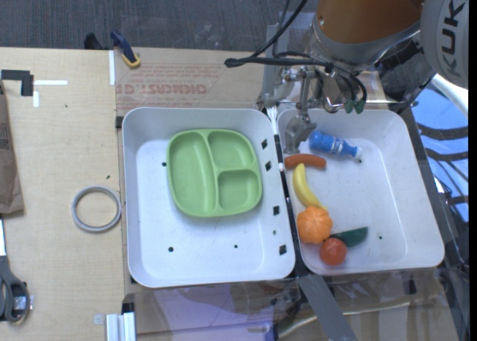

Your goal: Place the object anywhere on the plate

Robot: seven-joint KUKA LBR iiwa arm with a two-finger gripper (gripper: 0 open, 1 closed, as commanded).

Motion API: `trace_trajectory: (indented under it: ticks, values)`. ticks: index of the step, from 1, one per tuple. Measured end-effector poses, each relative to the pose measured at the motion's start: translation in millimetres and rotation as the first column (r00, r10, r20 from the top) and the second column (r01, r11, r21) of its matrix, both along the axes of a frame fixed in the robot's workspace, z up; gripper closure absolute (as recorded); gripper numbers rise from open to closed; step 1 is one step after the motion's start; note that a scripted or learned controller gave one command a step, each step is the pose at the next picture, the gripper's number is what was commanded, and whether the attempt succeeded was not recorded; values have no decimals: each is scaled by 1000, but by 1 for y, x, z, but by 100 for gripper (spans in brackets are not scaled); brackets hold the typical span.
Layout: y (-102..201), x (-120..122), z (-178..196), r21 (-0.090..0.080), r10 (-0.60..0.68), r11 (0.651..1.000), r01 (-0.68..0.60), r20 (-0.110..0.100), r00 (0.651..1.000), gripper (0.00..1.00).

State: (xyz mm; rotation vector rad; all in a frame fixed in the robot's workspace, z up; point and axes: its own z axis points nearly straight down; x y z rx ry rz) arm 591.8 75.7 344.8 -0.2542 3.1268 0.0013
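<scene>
The bench [59, 146] is a pale wooden surface carrying two shallow white bins side by side toward its right edge: the left bin [141, 243] and the right bin [395, 205], their inner walls touching. A brown cardboard sheet [194, 83] lies along the far edge behind the left bin. A grey ring [97, 208] rests on the bare wood just left of the left bin, and a blue clamp [125, 48] sits at the far edge.
</scene>
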Motion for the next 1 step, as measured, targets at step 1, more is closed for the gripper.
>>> trace_trajectory:
  ticks: [1]
  values:
    - [0, 1, 9, 1, -3, 1000, 3, 3, 1000, 100]
